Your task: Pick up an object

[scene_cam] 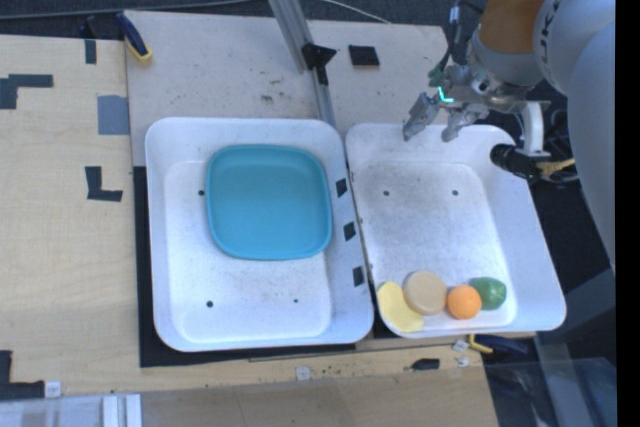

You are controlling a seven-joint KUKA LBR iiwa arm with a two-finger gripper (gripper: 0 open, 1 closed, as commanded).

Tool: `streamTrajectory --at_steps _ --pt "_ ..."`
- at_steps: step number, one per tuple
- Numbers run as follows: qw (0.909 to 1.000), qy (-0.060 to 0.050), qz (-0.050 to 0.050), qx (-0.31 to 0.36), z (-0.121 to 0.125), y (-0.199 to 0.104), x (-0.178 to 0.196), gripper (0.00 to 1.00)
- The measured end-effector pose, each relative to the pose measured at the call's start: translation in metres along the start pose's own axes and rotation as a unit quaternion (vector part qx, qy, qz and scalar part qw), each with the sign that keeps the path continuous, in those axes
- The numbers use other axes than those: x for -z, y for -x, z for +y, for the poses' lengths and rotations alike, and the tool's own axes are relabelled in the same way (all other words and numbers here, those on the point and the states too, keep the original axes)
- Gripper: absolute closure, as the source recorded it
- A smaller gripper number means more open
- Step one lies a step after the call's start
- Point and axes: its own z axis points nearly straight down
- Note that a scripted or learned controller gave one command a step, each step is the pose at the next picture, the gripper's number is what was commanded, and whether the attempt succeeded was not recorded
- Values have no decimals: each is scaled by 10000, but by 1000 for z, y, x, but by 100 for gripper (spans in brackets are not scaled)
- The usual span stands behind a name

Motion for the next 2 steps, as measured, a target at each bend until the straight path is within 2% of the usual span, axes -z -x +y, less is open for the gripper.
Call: streamTrajectory --at_steps 1,2 --pt "10000 -1 0 0 0 0 0 0" --pt "10000 -20 -1 1 4 -3 -44 0"
